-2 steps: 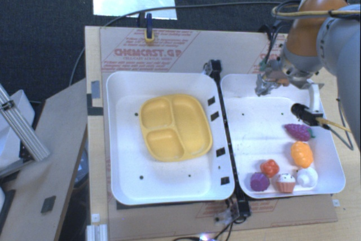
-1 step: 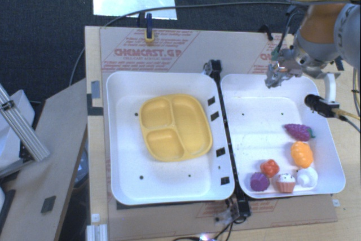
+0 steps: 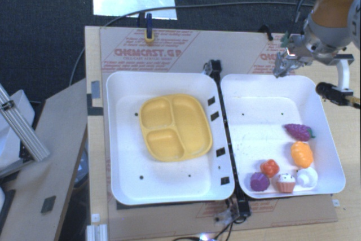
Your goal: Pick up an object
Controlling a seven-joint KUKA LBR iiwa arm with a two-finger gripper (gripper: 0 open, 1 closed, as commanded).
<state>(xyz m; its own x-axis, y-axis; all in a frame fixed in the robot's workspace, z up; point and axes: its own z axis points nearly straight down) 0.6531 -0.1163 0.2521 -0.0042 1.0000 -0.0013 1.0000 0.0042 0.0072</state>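
Sitting on tan bench w/ dark carpet round: two bins; fingers' state unclear.

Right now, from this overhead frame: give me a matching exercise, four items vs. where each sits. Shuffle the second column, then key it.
Things:
1. yellow divided tray
2. purple grapes
3. cupcake toy
4. gripper

Places:
A. near edge of the right bin, between a purple toy and a white one
B. over the right bin's far rim
C. middle of the left bin
D. right side of the right bin, above the orange toy

Pairs: 1-C, 2-D, 3-A, 4-B
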